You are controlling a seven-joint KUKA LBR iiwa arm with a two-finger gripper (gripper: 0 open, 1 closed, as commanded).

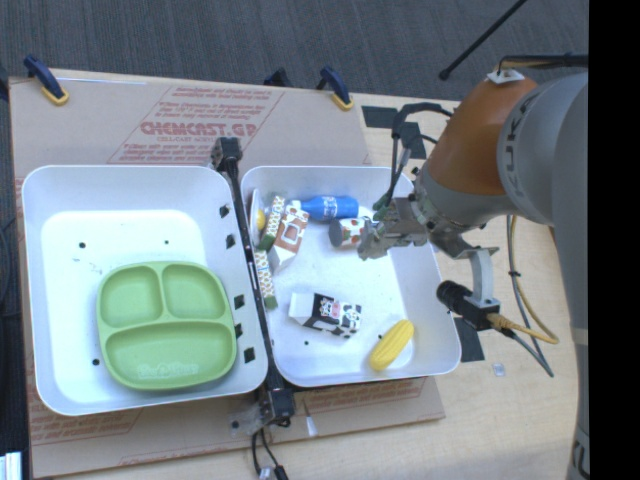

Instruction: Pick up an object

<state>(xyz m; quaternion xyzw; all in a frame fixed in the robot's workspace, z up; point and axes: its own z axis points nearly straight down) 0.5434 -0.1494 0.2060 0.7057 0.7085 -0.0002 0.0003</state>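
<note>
A cardboard sheet (200, 118) is lying under two white bins on the bench, with dark carpet (300, 18) showing beyond. The gripper (372, 240) is reaching into the right bin (330, 363), its tips sitting just beside a small red-and-white can (349, 232); how far it is open I cannot tell. A blue bottle (330, 207), a cow-print carton (327, 313) and a yellow corn cob (392, 344) are lying nearby, and a green divided plate (165, 323) is resting in the left bin (50, 208)

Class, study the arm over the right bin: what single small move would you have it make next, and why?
Probably a short descent onto the small red and white can. The gripper sits right beside it in the right bin, and nothing shows held yet. The blue bottle lies close behind, so a straight drop seems safest.
</note>
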